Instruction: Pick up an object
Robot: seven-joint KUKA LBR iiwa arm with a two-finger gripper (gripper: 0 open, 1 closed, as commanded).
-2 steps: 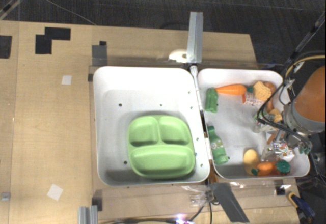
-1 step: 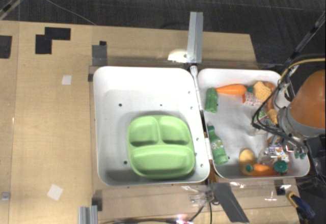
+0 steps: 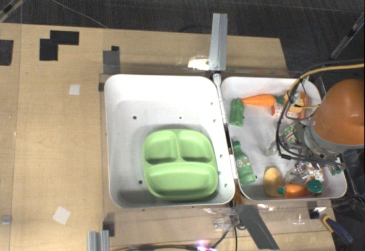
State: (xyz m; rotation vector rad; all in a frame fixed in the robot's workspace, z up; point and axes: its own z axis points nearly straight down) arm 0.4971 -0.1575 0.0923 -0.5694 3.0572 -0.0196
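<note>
The right bin [image 3: 259, 121] holds several small items: an orange carrot [image 3: 260, 100] at the back, a green block [image 3: 236, 112] beside it, a green bottle [image 3: 244, 165] along the left wall, a tan potato-like piece [image 3: 272, 177], a small orange piece [image 3: 293, 190] and a teal cap [image 3: 314, 187] at the front. The arm's orange band [image 3: 342, 112] and grey wrist hang over the bin's right side, with cables looping around it. The gripper [image 3: 305, 171] points down near the front right items, its tips hidden under the wrist.
The left bin [image 3: 125, 107] holds a light green divided tray [image 3: 179, 163] toward its front right. A metal post [image 3: 218, 44] stands behind the wall between the bins. Tan bench surface lies to the left.
</note>
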